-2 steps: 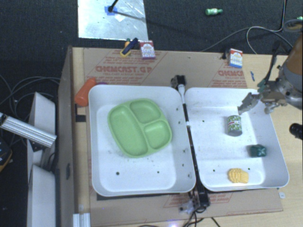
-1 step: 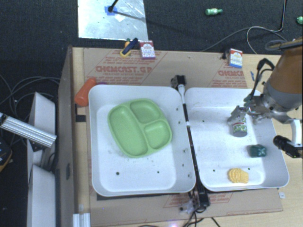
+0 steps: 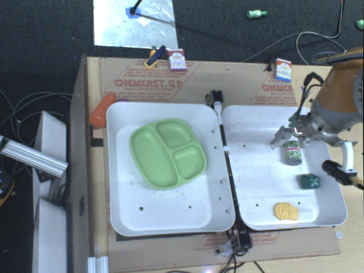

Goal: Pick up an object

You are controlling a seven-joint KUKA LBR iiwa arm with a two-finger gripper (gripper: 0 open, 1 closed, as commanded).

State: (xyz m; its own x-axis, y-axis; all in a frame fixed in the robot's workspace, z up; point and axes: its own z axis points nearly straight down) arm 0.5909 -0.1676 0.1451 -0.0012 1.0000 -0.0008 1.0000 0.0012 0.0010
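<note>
Nearest us, we see a yellow corn piece [image 3: 286, 211] by the right bin's [image 3: 250, 175] front edge, then a dark green object [image 3: 310, 181]. Farther back, the gripper [image 3: 289, 135] pinches a small can [image 3: 292, 152] between spread fingers. The left bin [image 3: 122, 209] holds a green divided plate [image 3: 168, 152]

Grey arm [image 3: 341, 115], orange band above wrist, silver metal gripper [image 3: 291, 134].
</note>
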